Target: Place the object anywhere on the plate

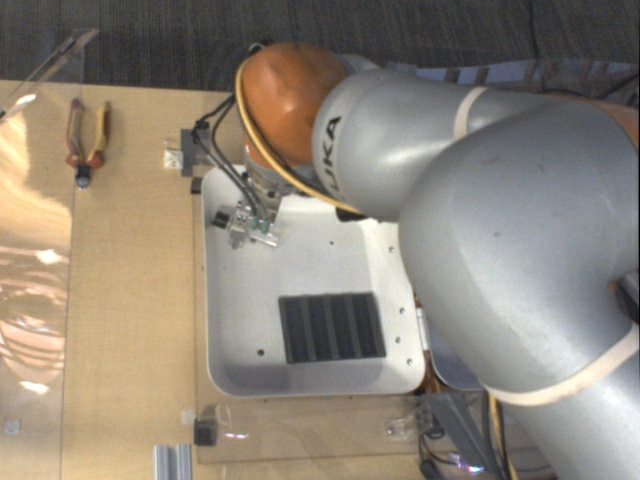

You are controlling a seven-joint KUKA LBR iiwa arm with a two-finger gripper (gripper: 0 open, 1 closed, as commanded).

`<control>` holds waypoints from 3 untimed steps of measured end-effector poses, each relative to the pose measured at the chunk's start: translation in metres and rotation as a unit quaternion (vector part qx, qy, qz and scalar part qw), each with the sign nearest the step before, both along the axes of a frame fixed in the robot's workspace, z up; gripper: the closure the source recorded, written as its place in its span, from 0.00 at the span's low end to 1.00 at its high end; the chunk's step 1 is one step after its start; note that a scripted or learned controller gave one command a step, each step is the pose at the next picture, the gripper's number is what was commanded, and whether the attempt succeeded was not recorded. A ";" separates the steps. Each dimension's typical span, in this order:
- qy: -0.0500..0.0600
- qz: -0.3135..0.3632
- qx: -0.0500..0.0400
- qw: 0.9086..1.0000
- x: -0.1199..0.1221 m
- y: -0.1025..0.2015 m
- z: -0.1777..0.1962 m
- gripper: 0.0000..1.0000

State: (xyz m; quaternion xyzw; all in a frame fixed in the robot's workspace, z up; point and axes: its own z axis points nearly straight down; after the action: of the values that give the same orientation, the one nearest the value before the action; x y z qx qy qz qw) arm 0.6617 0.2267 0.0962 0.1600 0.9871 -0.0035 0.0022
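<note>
1. My gripper (pixel 248 226) hangs over the far left corner of the white bin (pixel 240 358), just inside its wall. It is small and cluttered with cables from this height, and I cannot tell how it is set or whether it has anything in it.
2. I cannot pick out the object I am meant to place. Nothing loose lies on the bare bin floor that I can see. I cannot find the plate either; my own arm (pixel 520 228) covers the right side of the scene, where the second bin would be.
3. Risk, as I judge it: if I am carrying nothing, any move toward the plate is an empty trip. The cause would be a missed grasp near that corner, where the wall crowds me.
4. Risk: being this close to the bin wall, a sideways move could clip the rim and shove the bin across the counter (pixel 130 298).
5. Risk: the dark ribbed grille (pixel 330 328) in the bin floor could catch or tilt a small thing dropped on it.
6. Count: one bin in clear view, one grille, one pair of red-handled pliers (pixel 86 140) well apart on the counter, one arm, one gripper.
</note>
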 end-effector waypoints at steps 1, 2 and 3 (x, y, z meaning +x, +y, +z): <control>-0.003 0.184 0.005 0.983 -0.002 0.009 0.093 1.00; 0.000 0.203 0.003 0.979 0.008 0.006 0.032 1.00; -0.006 0.306 0.004 0.952 -0.036 -0.060 -0.006 1.00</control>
State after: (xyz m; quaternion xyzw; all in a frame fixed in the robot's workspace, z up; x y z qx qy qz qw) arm 0.6258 0.1667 0.0906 -0.1498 0.9887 0.0018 0.0082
